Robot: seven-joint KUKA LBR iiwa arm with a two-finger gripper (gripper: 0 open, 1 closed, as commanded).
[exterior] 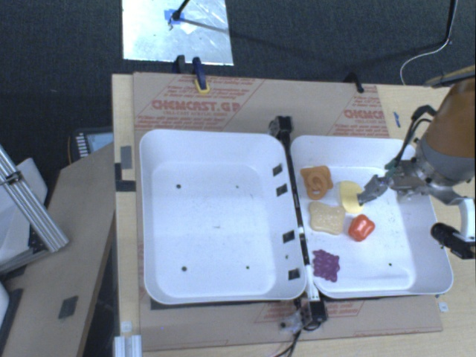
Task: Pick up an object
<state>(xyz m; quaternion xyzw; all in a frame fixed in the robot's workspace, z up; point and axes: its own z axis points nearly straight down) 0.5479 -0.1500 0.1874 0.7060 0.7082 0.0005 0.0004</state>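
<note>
The right bin (394, 274) holds several small toy foods. An orange ring-shaped piece (317, 181) lies near its left wall, with a pale yellow piece (348, 195) to its right. Below them sit a beige slice (327, 219) and a red piece (361, 228). A purple grape cluster (325, 265) lies near the front left corner. My gripper (370, 191) reaches in from the right and its tip sits right at the yellow piece's right edge, just above the red piece. Whether it touches the yellow piece is unclear.
The left bin (216, 143) stands beside the right one, with a black clamp strip (290, 199) along the shared wall. The grey arm with its orange band (454, 125) hangs over the right bin's right side. A cable (424, 50) loops behind.
</note>
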